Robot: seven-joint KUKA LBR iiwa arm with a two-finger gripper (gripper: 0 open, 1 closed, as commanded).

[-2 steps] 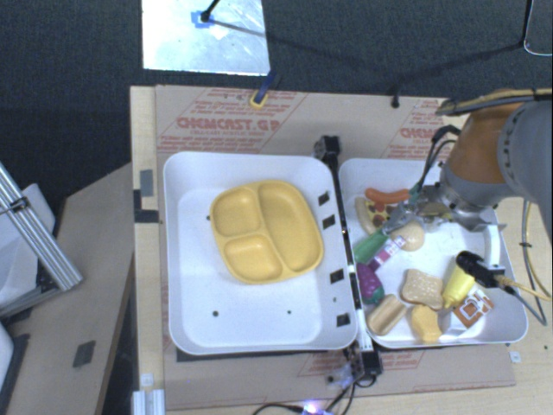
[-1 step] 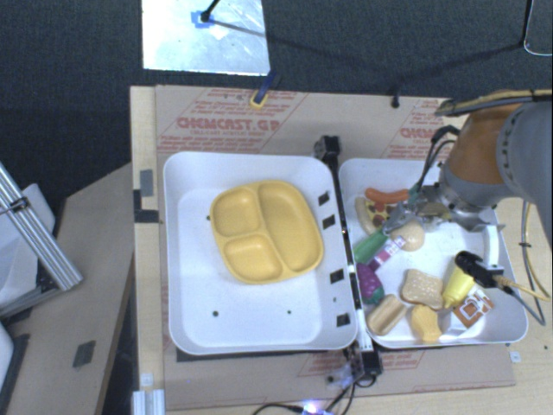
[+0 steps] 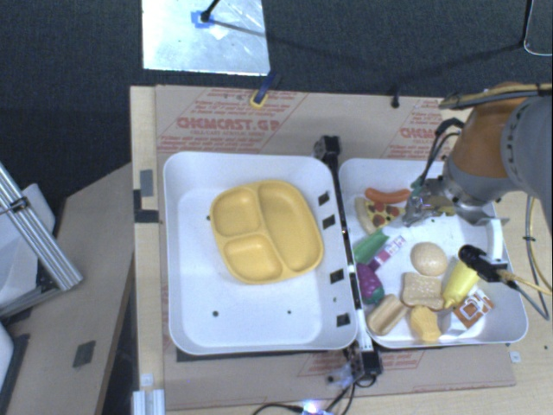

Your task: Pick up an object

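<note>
Camera view: arm (image 3: 497, 150) in from right, pincer (image 3: 415, 207) low over far part of right bin (image 3: 389, 167), just right of sausage (image 3: 388, 194) and pizza slice (image 3: 373, 215); touching either or not, cannot tell. Pincer open or closed: cannot tell. Pick candidates all in right bin. Sausage by far-left corner, pizza slice just near of it. Green piece (image 3: 370, 246) and purple piece (image 3: 370, 280) further along left wall. Round bun (image 3: 429, 258) mid-bin, toast slice (image 3: 422, 290) just near of it, touching. Yellow bottle (image 3: 460, 282) tilted, just right of toast. Orange-and-white packet (image 3: 473, 309) near-right of bottle. Long bun (image 3: 386, 314) and yellow block (image 3: 423, 323) side by side at near edge. Left bin (image 3: 259, 318): yellow three-compartment plate (image 3: 263, 230) around centre, flat. Both bins side by side on counter (image 3: 225, 124).
</note>
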